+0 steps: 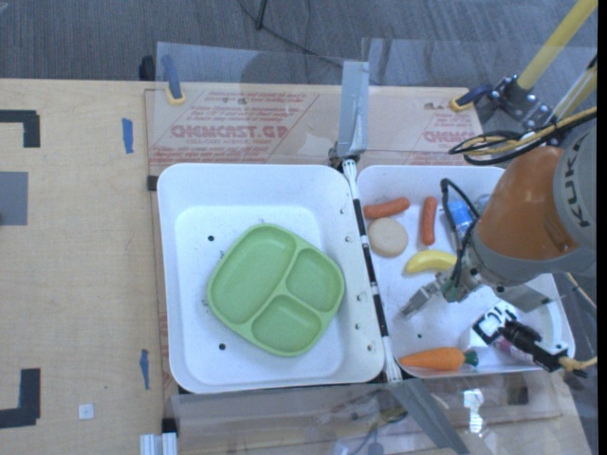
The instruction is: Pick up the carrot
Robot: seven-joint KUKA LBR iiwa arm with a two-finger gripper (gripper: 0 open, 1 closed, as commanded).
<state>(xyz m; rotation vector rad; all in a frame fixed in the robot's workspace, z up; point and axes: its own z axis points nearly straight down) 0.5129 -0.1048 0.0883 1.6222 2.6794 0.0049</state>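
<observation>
While the carrot lies untouched on the floor of the right bin, close to the near wall with its green top pointing right, the pick looks to be at an early stage: nothing has been lifted and the approach is not finished. From the camera view above the worktop, the pincer hangs over the middle of the right bin, just below a banana and well short of the carrot, with bare bin floor between them. Its grey fingers point down and to the left and appear slightly parted, with nothing between them and nothing clearly touched. What is left, as I judge it, is the whole grasp: moving toward the near wall, coming down over the carrot, closing and lifting. Other food lies farther back in the same bin: two sausages and a round biscuit. A green divided plate sits in the left bin
</observation>
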